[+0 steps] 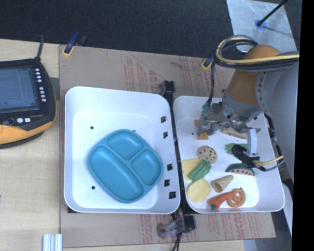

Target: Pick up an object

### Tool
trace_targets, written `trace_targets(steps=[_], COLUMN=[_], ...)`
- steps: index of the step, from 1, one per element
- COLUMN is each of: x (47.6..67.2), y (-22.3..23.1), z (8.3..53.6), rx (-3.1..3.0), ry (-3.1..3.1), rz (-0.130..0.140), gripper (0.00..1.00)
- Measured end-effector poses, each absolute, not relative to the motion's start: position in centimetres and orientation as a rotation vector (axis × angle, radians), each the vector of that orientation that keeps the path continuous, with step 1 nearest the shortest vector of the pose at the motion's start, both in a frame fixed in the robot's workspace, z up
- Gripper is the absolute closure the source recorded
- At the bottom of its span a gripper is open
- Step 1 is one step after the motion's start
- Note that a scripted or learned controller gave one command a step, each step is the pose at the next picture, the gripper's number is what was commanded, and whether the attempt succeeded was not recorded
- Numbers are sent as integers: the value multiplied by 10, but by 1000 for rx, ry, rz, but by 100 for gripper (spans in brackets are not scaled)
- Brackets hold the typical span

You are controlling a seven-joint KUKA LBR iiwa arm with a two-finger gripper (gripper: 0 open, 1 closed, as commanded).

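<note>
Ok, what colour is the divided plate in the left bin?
Blue; the divided plate shows clearly in the camera view.

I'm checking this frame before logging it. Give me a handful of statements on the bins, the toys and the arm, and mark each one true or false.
1. The blue divided plate lies in the left bin. True.
2. The toy food lies in the left bin with the plate. False: the pieces, such as the cookie and the green pickle, lie in the right bin.
3. The gripper is over the far end of the right bin. True.
4. The watermelon slice sits on the blue plate. False: it lies on the right bin's floor.
5. A control pendant rests left of the bins. True.
</note>
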State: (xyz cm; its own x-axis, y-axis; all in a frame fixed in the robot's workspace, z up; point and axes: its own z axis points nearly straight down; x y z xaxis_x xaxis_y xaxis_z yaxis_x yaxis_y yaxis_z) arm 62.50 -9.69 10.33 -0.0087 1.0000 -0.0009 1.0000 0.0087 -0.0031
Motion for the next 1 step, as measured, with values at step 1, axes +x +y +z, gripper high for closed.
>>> trace_targets(steps=[1], x=[531], y=[-19], z=[197], rx=[-2206], ry=[-2231], rz=[-3], gripper=[100])
